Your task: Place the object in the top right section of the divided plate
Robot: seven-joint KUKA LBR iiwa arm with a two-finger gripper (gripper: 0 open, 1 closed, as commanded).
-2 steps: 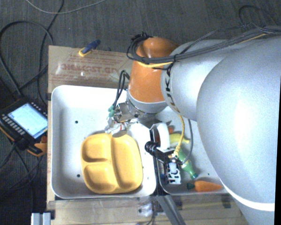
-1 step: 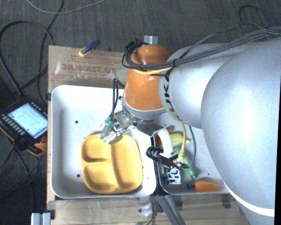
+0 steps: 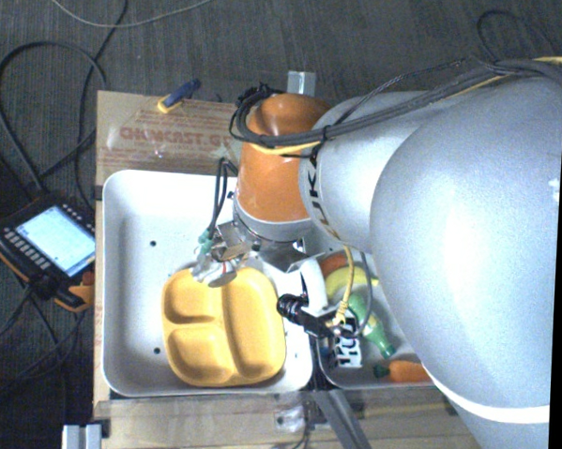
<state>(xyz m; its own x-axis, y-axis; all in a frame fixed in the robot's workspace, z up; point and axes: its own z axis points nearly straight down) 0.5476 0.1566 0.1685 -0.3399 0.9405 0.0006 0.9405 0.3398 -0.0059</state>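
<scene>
Hidden behind the arm

The arm (image 3: 451, 200) covers most of the right bin (image 3: 372, 378) beside the end effector (image 3: 215, 262); its items are partly hidden, and the end effector's fingers are too cluttered to read.

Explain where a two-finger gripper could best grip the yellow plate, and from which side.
Probably the raised rim on the plate's near edge, coming from above with one finger inside and one outside. It lies flat in the left bin, too broad to span, and the arm crowds its far edge.
</scene>
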